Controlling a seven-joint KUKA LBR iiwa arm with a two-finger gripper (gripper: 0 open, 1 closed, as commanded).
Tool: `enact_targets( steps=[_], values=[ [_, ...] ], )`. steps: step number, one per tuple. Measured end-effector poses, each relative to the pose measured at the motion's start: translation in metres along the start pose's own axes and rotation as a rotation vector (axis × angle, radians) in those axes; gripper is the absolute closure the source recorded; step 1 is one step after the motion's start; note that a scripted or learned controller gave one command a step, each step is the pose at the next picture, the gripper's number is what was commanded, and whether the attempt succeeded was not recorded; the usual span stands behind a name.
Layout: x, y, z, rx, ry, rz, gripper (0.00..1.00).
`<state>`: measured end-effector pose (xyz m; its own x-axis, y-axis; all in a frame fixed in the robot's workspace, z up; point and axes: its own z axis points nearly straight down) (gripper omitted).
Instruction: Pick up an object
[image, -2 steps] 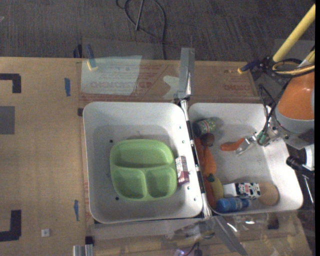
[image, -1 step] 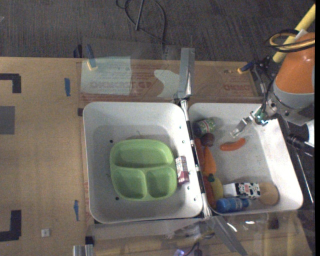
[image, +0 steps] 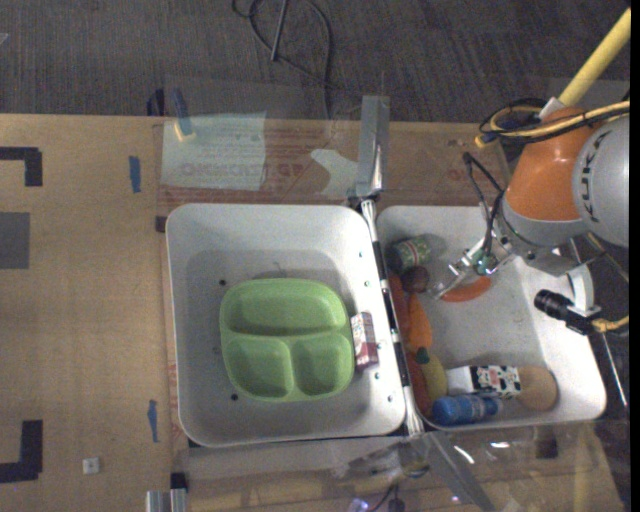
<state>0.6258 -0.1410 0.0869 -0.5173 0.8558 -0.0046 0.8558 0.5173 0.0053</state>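
One gripper (image: 478, 266) low over orange piece (image: 466, 291), right bin (image: 520, 330).

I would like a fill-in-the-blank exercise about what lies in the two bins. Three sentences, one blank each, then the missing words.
1. The divided plate in the left bin is ____ in colour.
2. The plate has ____ compartments.
3. The blue bottle lies in the ____ bin, near the small black-and-white carton.

Missing words: green; three; right
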Motion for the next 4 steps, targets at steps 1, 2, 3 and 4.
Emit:
enact_targets(
  steps=[1,2,3,4],
  values=[
    [-0.073,0.004,-0.014,0.007,0.004,0.018,0.0],
    [-0.074,0.006,-0.027,0.0,-0.004,0.016,1.0],
    [-0.053,0.008,0.0,0.002,0.002,-0.022,1.0],
    [-0.052,0.008,0.001,0.003,0.003,-0.022,0.0]
  ],
)
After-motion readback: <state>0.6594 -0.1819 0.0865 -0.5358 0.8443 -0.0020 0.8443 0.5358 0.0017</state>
